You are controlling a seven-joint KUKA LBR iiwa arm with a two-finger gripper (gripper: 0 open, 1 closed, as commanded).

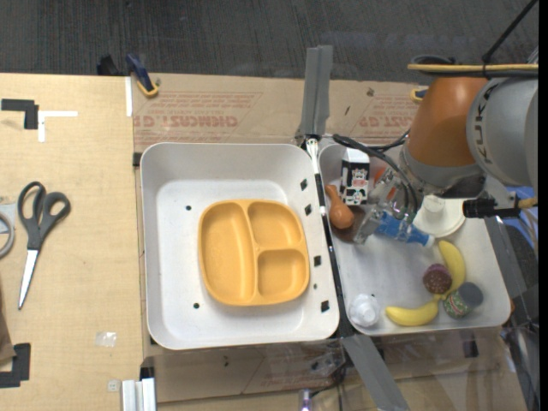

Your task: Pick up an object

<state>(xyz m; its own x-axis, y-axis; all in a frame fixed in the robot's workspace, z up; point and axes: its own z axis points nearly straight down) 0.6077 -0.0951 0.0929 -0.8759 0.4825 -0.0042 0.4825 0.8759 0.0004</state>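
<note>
Camera view: approach step. The pincer is lowered into the right bin over a blue object; its state cannot be told. Next: clench and lift.

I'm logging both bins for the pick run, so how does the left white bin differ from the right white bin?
The left white bin holds a single item, a yellow three-compartment plastic tray; the right white bin holds many small items, including a curved yellow banana. The grey arm's gripper is down in the right bin, none in the left. Both are shallow, white and sit side by side.
</note>
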